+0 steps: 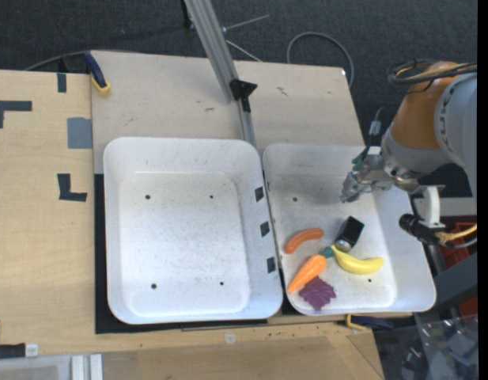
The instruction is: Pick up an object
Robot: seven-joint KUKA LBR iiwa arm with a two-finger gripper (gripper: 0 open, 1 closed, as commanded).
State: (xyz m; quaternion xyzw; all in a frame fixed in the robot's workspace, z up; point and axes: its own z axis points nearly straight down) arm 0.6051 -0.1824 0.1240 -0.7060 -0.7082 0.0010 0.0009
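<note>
**Gripper hanging over the right bin, toys just below it**

In the camera view we see the gripper at the middle right of the frame, above the right bin; we can't tell how its grip is set. Lower in that bin sit a black block, sausage, banana, carrot and purple grapes. We'd go for the block: nearest, and slightly apart from the rest. The left bin sits on the wooden bench, dark carpet up top.
</note>
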